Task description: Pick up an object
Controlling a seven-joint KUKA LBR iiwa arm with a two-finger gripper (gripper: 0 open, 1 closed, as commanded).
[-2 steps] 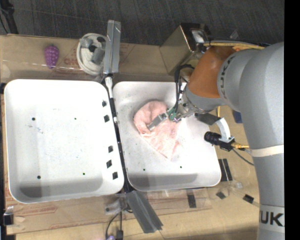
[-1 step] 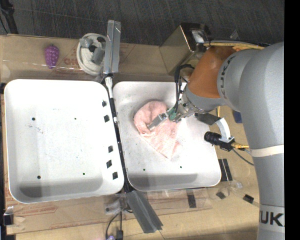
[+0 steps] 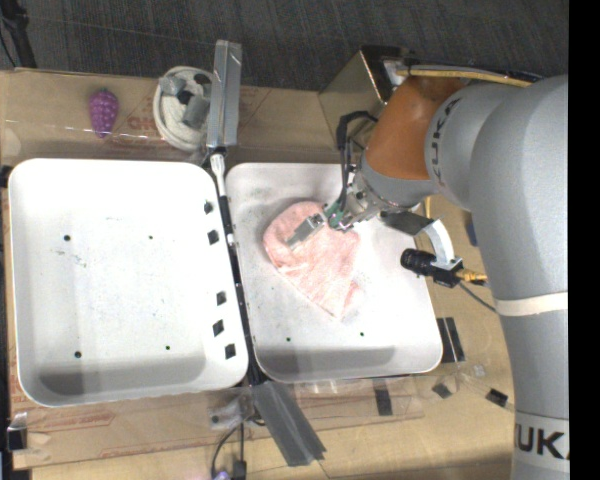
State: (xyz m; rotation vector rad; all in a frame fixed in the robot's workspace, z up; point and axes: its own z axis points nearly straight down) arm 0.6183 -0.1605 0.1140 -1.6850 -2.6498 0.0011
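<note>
A brown cardboard-coloured bench top [image 3: 70, 128] on a dark carpeted floor bears two shallow white bins with rounded corners, set side by side. In the right bin [image 3: 400, 338] lies a pale pink cloth [image 3: 315, 253], soft and crumpled, with a mottled, fuzzy-looking surface; its outline is irregular, broad at the upper left and tapering to a point toward the lower right, and it sits a little above the bin's middle. The gripper [image 3: 315, 225] is down at the cloth's upper edge, a slim grey finger [image 3: 302, 231] lying across the pink fabric; the view does not reveal if the fingers are spread or pinched, nor if any fabric is between them. Above the gripper rises the smooth grey arm [image 3: 510, 198] with its glossy orange band [image 3: 405, 133], reaching in from the right. A small black cylindrical fitting with a yellow tip [image 3: 432, 265] juts out over the bin's right rim. The left bin [image 3: 110, 278] has a matte white floor with faint grey smudges and a few small dark dots. A grey metal strip [image 3: 225, 88] stands along the divide between the bins. Beyond the left bin, on the bench, rest a small purple knobbly object [image 3: 103, 111] and a white coiled ring-shaped item [image 3: 183, 106].
</note>
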